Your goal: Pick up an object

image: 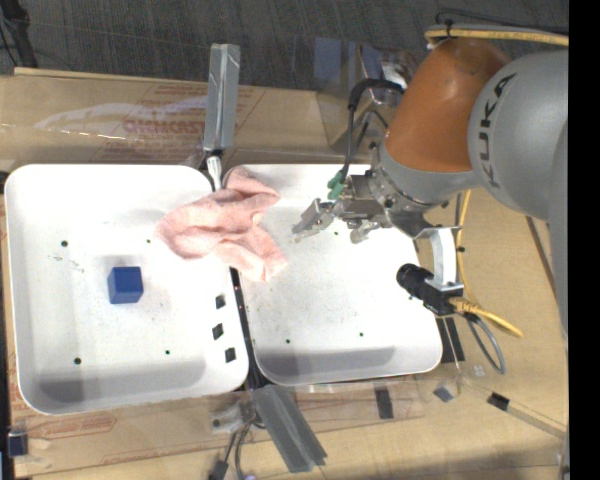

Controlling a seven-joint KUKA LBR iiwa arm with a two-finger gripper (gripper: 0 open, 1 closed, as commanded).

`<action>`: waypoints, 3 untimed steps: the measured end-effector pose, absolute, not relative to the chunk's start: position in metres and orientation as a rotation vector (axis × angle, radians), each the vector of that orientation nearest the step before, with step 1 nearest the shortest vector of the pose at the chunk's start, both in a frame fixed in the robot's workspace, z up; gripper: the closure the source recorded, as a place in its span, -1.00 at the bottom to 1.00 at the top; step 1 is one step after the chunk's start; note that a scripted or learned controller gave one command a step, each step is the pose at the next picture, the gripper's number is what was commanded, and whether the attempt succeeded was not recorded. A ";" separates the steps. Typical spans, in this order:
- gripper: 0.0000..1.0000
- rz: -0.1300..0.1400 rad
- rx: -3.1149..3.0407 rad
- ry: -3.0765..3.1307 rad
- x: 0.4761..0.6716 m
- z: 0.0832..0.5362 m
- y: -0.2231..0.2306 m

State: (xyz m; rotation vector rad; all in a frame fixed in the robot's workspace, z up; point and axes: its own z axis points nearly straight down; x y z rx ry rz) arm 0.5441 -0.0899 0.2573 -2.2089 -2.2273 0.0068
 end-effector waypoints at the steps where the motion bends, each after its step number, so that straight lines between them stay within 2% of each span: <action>1: -1.00 0.009 -2.161 -2.272 0.586 0.190 -0.081; 2: -1.00 0.004 -2.092 -2.340 0.601 0.091 -0.108; 3: -1.00 0.006 -2.301 -2.130 0.574 0.091 -0.104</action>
